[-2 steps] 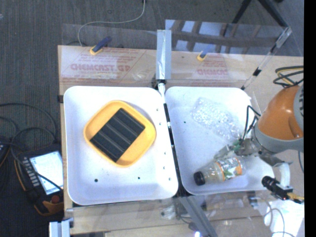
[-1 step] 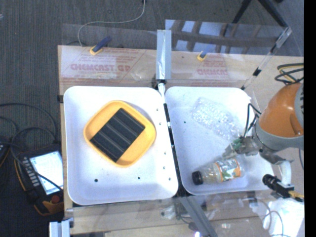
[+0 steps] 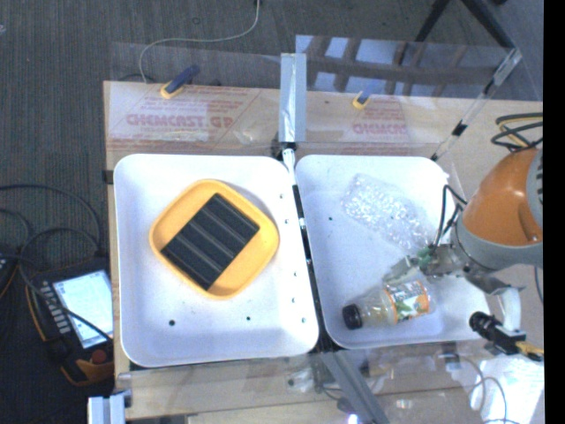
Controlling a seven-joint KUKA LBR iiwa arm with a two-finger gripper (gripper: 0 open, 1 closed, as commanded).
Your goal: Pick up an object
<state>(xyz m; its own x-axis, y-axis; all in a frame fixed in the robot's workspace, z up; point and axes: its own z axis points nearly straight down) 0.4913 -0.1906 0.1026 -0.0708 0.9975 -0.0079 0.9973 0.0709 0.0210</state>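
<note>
A small plastic bottle [image 3: 393, 303] with a black cap, a colourful label and amber contents lies on its side near the front of the right bin [image 3: 335, 237]. A crumpled clear plastic bottle [image 3: 381, 208] lies further back in that bin. The gripper [image 3: 435, 258] hangs low at the bin's right side, just above the far end of the capped bottle and beside the clear one. Nothing shows as held. In the left bin [image 3: 141, 325] sits a yellow rounded dish [image 3: 214, 237] with a black ribbed insert.
The arm's orange band and grey wrist [image 3: 503, 219] overhang the right bin's right edge. A metal divider post [image 3: 292, 95] stands behind the gap between the bins. Cables and a handheld pendant [image 3: 75, 312] lie on the floor at left.
</note>
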